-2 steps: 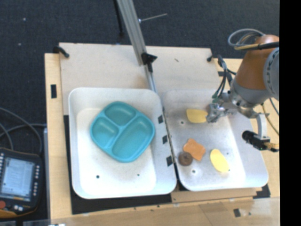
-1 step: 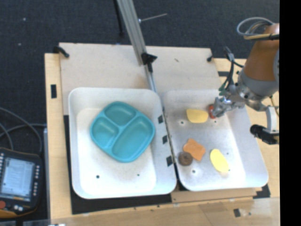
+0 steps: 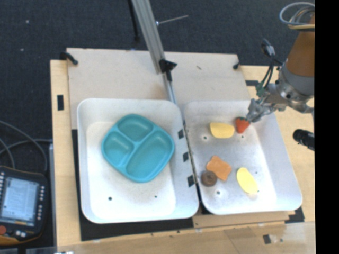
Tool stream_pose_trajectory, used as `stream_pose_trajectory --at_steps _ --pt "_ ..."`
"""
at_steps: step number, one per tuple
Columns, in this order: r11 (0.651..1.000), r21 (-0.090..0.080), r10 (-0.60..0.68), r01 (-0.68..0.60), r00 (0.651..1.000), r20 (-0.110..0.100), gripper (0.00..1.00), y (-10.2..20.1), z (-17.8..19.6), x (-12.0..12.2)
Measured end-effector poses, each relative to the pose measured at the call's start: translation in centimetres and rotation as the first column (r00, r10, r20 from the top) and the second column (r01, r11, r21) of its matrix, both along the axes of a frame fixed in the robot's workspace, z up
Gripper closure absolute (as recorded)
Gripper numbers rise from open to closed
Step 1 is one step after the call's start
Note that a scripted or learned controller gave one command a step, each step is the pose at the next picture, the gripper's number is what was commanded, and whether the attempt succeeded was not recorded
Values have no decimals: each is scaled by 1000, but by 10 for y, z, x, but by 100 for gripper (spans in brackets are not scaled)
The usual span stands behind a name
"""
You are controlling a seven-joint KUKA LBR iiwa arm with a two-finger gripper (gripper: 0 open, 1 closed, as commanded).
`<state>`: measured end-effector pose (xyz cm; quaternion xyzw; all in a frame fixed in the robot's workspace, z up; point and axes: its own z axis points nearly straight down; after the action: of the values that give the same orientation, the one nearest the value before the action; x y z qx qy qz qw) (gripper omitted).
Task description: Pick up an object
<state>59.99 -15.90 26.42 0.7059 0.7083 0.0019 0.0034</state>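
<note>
The right bin [image 3: 275, 157] holds several small items. A small red piece [image 3: 242, 125] lies near its far edge, beside a yellow oval piece [image 3: 221, 130]. An orange block [image 3: 219, 168], a brown round piece [image 3: 208, 178] and a second yellow piece [image 3: 246, 180] lie nearer the front. My gripper [image 3: 251, 116] reaches in from the right, and its tip is right at the red piece's upper right side, touching or nearly touching it. The tip is too small here to show whether the piece sits inside the grip.
The left bin [image 3: 92, 194] holds a teal divided plate [image 3: 138, 147]. A slanted metal rail [image 3: 151, 30] comes down to the gap between the bins. A pendant with a screen [image 3: 18, 200] sits off the bench at the left.
</note>
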Motion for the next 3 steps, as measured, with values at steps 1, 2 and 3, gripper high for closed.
stream_pose_trajectory --at_steps 1,2,3 --pt "1000 2 3 -3 1000 -6 100 44 0 3" --pt "1000 3 3 -3 1000 -7 100 92 -4 3" --pt "1000 3 4 -4 1000 -5 100 142 -2 22"
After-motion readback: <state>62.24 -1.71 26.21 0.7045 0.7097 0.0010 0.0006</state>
